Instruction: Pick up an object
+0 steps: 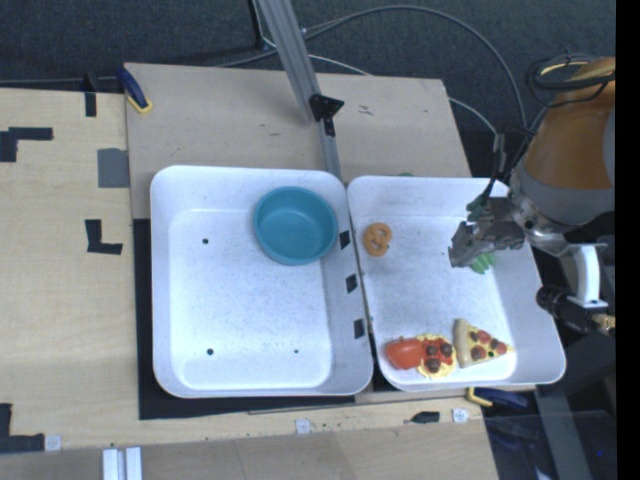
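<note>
Two white bins on table. Hand low over right-hand bin, atop small green object near right wall; whether it has closed on anything, cannot tell. Nothing lifted yet, apparently. Blue bowl in left-hand bin.

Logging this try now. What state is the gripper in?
Gripper: cannot be told; it sits over a green object in the right bin.

You see the left bin touching the right bin on the desk | black tape marks on the desk at left | yellow-blue clamp at far left corner | grey pole slanting over far edge
</note>
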### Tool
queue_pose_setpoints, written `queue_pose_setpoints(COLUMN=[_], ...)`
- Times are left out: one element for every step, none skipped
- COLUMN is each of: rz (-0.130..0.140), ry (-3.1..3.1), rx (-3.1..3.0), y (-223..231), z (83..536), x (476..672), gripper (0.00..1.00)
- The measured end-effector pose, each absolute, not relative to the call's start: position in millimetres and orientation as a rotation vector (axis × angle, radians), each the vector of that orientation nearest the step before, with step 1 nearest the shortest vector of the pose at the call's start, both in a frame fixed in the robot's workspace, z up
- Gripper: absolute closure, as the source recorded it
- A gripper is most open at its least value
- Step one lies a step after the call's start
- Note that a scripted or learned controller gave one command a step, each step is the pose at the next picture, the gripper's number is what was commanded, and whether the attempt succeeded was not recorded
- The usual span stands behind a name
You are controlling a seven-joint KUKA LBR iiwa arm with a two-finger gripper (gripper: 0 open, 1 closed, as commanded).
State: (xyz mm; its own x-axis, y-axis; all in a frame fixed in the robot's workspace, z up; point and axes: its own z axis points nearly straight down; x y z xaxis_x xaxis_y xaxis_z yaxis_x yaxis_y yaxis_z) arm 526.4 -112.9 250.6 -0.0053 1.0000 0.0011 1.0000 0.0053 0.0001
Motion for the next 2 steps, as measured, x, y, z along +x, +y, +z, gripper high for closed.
queue_pose_setpoints(rz=[-0.001,0.002], ry=[-2.227,-2.225], rx=[-2.215,-2.215], y=[-58,-6], z=[255,236], x=[540.6,556.3], gripper=[1.0,1.0])
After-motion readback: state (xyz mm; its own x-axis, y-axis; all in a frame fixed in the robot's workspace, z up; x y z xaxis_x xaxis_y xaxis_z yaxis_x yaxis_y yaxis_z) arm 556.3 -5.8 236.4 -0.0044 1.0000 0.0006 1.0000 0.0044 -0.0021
